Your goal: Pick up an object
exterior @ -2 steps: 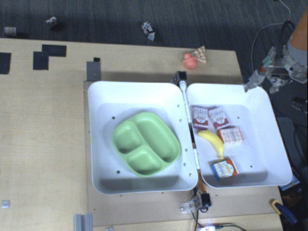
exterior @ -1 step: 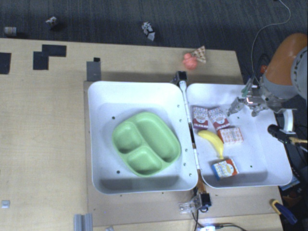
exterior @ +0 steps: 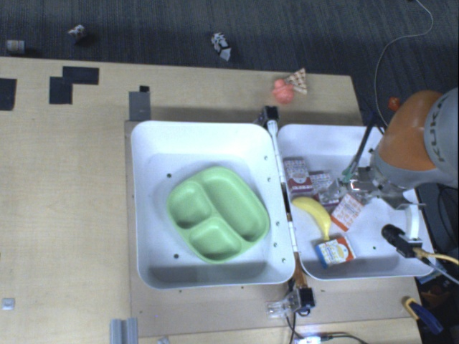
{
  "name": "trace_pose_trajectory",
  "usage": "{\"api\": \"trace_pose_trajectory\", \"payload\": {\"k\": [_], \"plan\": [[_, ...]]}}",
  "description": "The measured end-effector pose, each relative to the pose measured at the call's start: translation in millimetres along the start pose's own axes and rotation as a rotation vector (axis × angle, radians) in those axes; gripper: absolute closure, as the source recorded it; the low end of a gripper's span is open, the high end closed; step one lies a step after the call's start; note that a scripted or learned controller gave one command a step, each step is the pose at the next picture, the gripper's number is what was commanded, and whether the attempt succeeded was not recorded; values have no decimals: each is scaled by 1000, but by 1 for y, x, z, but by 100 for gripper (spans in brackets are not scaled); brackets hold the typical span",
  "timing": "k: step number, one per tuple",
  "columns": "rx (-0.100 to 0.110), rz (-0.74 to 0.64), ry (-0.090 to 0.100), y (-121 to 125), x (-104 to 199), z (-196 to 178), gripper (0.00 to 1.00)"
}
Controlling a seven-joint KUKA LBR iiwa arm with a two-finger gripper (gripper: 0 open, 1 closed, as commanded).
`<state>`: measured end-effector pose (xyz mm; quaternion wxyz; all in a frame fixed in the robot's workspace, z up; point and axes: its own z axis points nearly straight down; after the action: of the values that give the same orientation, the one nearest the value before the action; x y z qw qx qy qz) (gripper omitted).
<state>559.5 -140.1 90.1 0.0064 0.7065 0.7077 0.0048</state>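
The right bin [exterior: 326, 140] holds a yellow banana [exterior: 315, 213], a dark red box [exterior: 296, 175], a red and white packet [exterior: 347, 211], a small yellow and blue carton [exterior: 334, 251] and a greyish wrapped item [exterior: 324, 186]. My gripper [exterior: 349, 186] is low over the middle of this bin, just above the red and white packet and right of the greyish item. The arm's grey and orange body hides the bin's right side. The view does not show anything held.
The left bin [exterior: 154, 149] holds a green divided plate [exterior: 217, 212]. A pink toy [exterior: 285, 90] lies on the bench behind the bins. Black patches [exterior: 72, 81] mark the bench at the far left.
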Motion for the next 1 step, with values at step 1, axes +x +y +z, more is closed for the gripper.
{"api": "trace_pose_trajectory", "payload": {"k": [1], "plan": [[-8, -1, 1, 3, 1, -13, 100]]}}
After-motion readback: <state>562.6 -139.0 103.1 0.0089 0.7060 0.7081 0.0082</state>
